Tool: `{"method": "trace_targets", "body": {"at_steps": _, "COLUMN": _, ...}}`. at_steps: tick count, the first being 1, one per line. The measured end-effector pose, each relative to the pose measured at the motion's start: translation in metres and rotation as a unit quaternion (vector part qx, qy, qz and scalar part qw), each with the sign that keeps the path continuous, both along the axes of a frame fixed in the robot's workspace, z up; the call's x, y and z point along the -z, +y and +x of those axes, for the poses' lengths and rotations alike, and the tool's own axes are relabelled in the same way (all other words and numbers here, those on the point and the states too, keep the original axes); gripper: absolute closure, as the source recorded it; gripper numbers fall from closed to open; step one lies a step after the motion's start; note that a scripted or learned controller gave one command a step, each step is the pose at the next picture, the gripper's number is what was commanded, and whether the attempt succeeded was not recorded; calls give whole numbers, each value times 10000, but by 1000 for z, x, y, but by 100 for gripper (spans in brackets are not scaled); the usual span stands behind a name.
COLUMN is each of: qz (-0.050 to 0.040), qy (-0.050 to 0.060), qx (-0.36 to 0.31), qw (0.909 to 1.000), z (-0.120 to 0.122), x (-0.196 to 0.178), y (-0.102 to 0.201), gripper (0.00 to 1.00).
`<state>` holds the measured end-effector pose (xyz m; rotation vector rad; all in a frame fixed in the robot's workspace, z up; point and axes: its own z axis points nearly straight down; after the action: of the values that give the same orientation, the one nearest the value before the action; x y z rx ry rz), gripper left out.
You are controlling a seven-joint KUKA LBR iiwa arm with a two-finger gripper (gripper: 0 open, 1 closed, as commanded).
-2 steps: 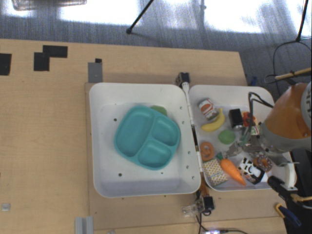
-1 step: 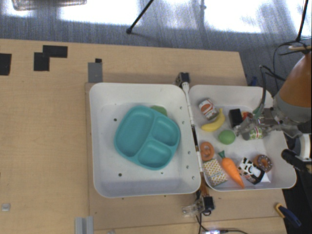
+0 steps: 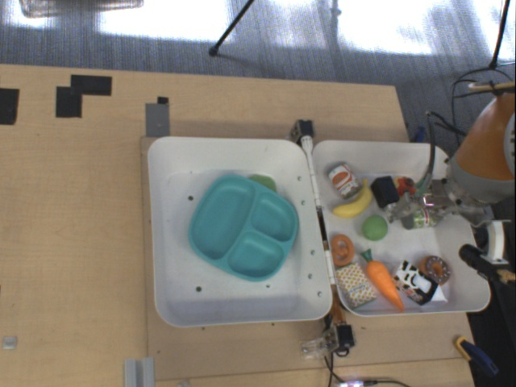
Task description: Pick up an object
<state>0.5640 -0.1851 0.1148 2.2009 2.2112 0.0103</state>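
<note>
The right bin [image 3: 403, 153] holds several small items: a labelled can [image 3: 344, 180], a yellow banana [image 3: 353, 205], a green ball [image 3: 374, 228], an orange round piece [image 3: 343, 249], a carrot [image 3: 384, 282], a checkered cracker block [image 3: 355, 285], a black-and-white cow toy [image 3: 415, 280] and a brown donut [image 3: 435, 268]. My gripper [image 3: 403, 208] reaches in from the right and hangs low over the bin's upper middle, just right of the banana and above the green ball. A black block [image 3: 384, 190] and a small red piece [image 3: 404, 186] lie right against it.
The left bin [image 3: 173, 297] bears a teal divided plate [image 3: 244, 226], with a green thing [image 3: 263, 181] peeking out behind its far edge. The grey and orange arm [image 3: 485, 156] crosses the right bin's right rim. Cables and clamps sit between the bins.
</note>
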Motion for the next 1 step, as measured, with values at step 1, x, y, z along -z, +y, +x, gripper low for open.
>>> {"method": "trace_targets", "body": {"at_steps": 1, "qz": -1, "qy": -3, "qx": -2, "qw": 10000, "z": 0, "x": 1, "y": 0, "gripper": 0}}
